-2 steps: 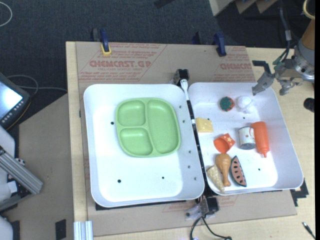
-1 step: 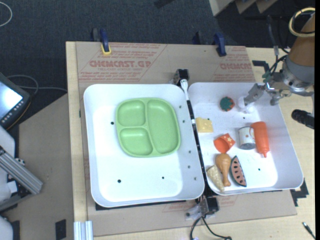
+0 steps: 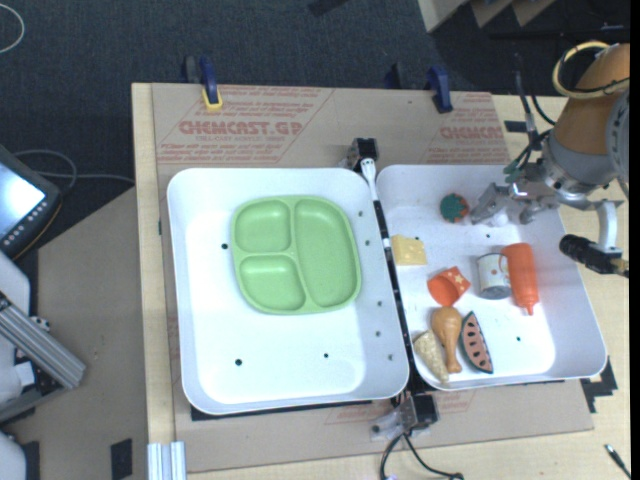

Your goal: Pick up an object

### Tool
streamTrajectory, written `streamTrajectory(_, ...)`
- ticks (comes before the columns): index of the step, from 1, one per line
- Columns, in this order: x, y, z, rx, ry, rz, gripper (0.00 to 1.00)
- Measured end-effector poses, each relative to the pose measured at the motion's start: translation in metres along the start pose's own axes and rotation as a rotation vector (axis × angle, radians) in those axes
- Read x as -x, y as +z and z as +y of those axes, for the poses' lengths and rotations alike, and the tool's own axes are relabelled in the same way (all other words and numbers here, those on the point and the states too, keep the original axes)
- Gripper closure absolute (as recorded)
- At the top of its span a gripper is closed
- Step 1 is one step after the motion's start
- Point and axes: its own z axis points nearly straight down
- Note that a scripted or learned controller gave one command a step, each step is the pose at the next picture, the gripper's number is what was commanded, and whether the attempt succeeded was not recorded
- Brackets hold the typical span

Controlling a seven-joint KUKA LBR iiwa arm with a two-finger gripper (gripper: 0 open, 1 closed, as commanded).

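Two shallow white bins sit side by side on the surface [image 3: 300,118], a brown board with red lettering. The left bin [image 3: 200,298] holds a green divided plate [image 3: 297,253] with three compartments, lying flat near the bin's middle.

The right bin [image 3: 560,338] carries the small things, here placed against the orange carrot [image 3: 522,276], which lies lengthwise near the bin's centre. A grey metal can [image 3: 491,275] rests just beside the carrot, touching or nearly touching its left side. Further left of the can lies an orange-red pepper piece [image 3: 448,286]. Up and left of the carrot, by the bin's left wall, is a pale yellow cheese block [image 3: 408,251]. Below and left of the carrot lie a chicken drumstick [image 3: 448,334], a watermelon slice [image 3: 477,343] just right of the drumstick, and a pale beige piece [image 3: 430,352] at the drumstick's left. A small green and red ball-like item [image 3: 454,206] sits well above and left of the carrot.

The tool [image 3: 497,203] hangs above the carrot, just right of the green and red item; whether it is open or closed I cannot tell, and nothing is seen between its tips. The arm [image 3: 590,118] reaches in from the right.
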Motion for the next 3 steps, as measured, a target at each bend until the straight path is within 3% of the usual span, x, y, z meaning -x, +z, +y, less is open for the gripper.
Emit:
streamTrajectory(1,0.003,-0.012,0.0,0.002,0.0,-0.008,1.0)
streamTrajectory(3,-0.007,-0.108,-0.001,0.008,0.004,-0.011,1.0)
